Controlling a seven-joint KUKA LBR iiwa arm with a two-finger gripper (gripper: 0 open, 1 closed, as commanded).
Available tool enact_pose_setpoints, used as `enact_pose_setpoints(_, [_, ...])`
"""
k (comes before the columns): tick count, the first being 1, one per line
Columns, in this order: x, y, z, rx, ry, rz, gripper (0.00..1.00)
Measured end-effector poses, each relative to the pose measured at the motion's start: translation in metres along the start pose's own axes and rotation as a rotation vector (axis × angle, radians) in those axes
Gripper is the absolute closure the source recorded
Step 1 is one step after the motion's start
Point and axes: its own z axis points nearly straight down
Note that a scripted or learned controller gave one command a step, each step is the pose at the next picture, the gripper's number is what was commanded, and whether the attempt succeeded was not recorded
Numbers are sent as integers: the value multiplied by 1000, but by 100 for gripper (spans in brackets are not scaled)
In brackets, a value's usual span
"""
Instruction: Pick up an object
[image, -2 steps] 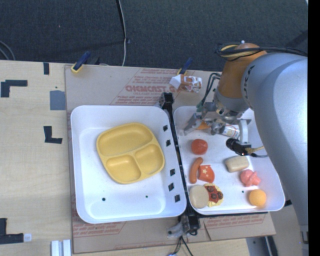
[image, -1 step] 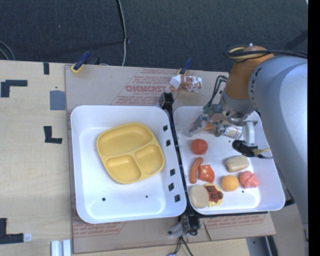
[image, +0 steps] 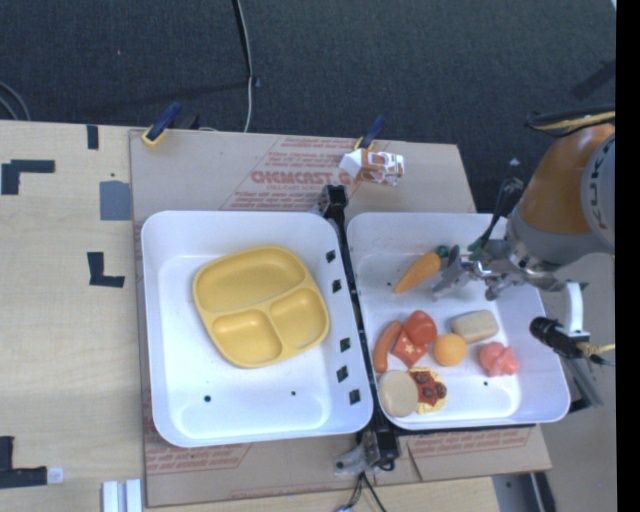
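The table (image: 60, 330) is a light wood surface across the left and lower frame, carrying black tape marks at the left. A brown cardboard sheet (image: 290, 170) with red printing lies on it under both bins, held by blue-and-yellow clamps (image: 160, 128) at its upper edge.

The left bin (image: 170, 400), white and shallow, sits left of centre. It holds a yellow divided tray (image: 262, 305) with three compartments, lying flat in the bin's upper middle.

The right bin (image: 540, 395), also white, touches the left bin along a black centre seam. The arm (image: 570, 195), grey with an orange band, enters from the right edge of the frame, over the bin's upper right corner.

The tool (image: 470, 272) is low over the upper part of the right bin, just right of the carrot. Whether its parts are apart or together cannot be told from this view, and nothing can be seen clamped in it.

Contents of the right bin, largest first:
- Orange carrot (image: 417, 272) with green top, tilted, upper left area, its green end near the tool.
- Pale round bun-like item (image: 397, 392) at the lower left.
- Red pepper-like piece (image: 416, 335) at centre.
- Tan block (image: 474, 325) right of centre.
- Orange-red sausage shape (image: 385, 345), touching the red piece on its left.
- Pink item (image: 497, 359) at lower right.
- Orange ball (image: 450, 349) between the red piece and the pink item.
- Small red-and-yellow item (image: 430, 388) just beside the bun-like item.

A small white and orange object (image: 375, 166) rests on the cardboard above the bins.
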Motion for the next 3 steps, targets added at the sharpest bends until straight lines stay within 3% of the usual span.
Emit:
enact_pose_setpoints(1, [49, 55, 13, -4, 4, -13, 0])
enact_pose_setpoints(2, [39, 93, 61, 15, 6, -6, 0])
enact_pose_setpoints(3, [34, 90, 49, 19, 0, -2, 100])
